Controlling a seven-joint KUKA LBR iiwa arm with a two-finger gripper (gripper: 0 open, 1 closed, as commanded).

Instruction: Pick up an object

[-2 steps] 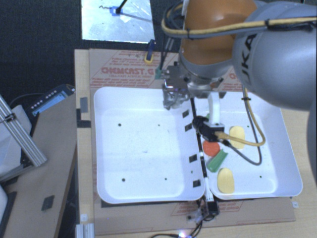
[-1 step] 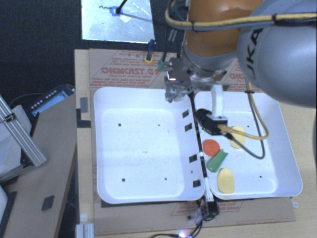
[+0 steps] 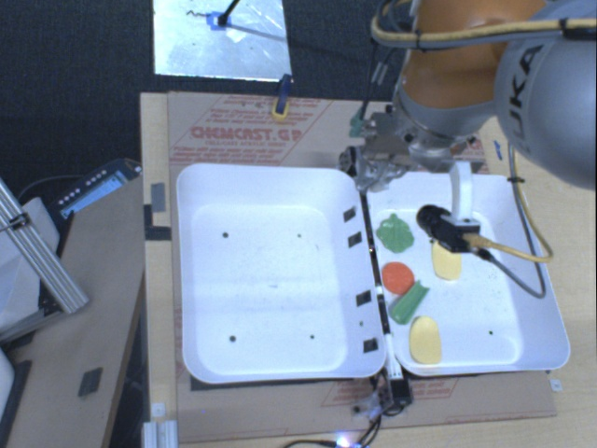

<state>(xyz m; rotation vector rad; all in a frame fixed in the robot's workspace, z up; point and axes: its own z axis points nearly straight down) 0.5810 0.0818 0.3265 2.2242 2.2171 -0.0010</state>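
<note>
The right bin (image 3: 546,339) holds several small objects. A green leafy piece (image 3: 395,234) lies near the divider. Below it sit a red-orange round piece (image 3: 398,276), a green elongated piece (image 3: 409,302) and a yellow oval piece (image 3: 425,340). Another yellow piece (image 3: 448,263) lies to the right, partly under a black fitting with a yellow cable. My gripper (image 3: 375,172) hangs over the right bin's far left corner, above and behind the green leafy piece. Nothing shows in its grasp.
The left bin (image 3: 191,250) lies beside the right one, joined by black clips along the divider (image 3: 367,269). A yellow cable (image 3: 518,255) loops over the right bin. The big arm body covers the bin's far right part. Cardboard lies under both bins.
</note>
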